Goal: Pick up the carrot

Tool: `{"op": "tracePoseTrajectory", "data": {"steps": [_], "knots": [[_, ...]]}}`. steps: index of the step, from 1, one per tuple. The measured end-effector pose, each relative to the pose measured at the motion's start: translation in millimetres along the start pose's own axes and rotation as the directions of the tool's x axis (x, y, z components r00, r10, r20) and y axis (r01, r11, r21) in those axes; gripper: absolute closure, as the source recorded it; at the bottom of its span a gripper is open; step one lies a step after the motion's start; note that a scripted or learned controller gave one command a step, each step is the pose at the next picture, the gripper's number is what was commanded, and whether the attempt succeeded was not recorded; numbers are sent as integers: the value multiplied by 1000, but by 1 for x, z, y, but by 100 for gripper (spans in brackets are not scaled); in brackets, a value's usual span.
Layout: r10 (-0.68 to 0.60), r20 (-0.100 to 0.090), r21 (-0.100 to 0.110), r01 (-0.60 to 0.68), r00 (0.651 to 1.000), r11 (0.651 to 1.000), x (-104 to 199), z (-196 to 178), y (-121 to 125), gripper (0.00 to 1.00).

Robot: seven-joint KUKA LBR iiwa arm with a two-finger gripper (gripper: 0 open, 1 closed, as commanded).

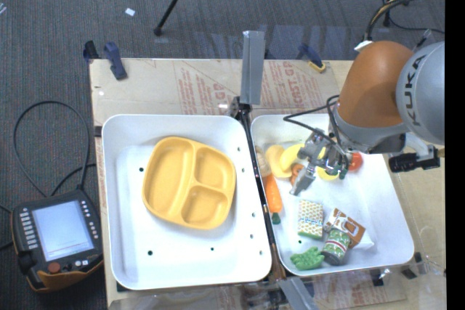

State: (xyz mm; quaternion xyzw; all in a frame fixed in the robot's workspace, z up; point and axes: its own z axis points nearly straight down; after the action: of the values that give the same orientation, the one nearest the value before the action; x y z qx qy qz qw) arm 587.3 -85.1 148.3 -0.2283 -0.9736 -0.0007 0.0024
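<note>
where the right bin (385,189) meets the divider, the carrot (273,194) lies along that bin's left wall: a short orange taper with a dark green stub at its lower end, smooth and plastic-looking, pointing up and down the view. there is 1 carrot, and it lies free, with nothing gripping it.

the pincer (311,169) hangs over the right bin just to the carrot's upper right, near it but apart. its 2 metal fingers look slightly spread with nothing between them.

there are 2 shallow white bins with rounded corners side by side on the tabletop (182,87), which is brown board with red print. the left bin (120,156) carries 1 yellow plate (190,182), smooth, rounded and split into 3 compartments.

around the pincer sits a cluster of toy food: pale yellow rounded pieces (280,156) and 1 small red piece (354,161), partly hidden by the wrist. lower in the right bin are 1 small checked carton (310,218), 1 brown and red packet (344,223), 1 little can (336,247) and 1 knobbly green piece (307,258).

1 grey handheld pendant (54,236) with a screen lies on the floor at left.
</note>
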Motion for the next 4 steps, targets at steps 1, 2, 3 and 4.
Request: {"op": "tracePoseTrajectory", "data": {"steps": [1,2,3,4], "knots": [[255,20,6,-255,967,967,12,58,-13,0],[382,9,-4,-382,924,924,-60,0,-42,0],[664,4,0,-664,747,748,-5,62,3,0],[822,2,0,-822,569,569,-19,62,-38,0]]}}
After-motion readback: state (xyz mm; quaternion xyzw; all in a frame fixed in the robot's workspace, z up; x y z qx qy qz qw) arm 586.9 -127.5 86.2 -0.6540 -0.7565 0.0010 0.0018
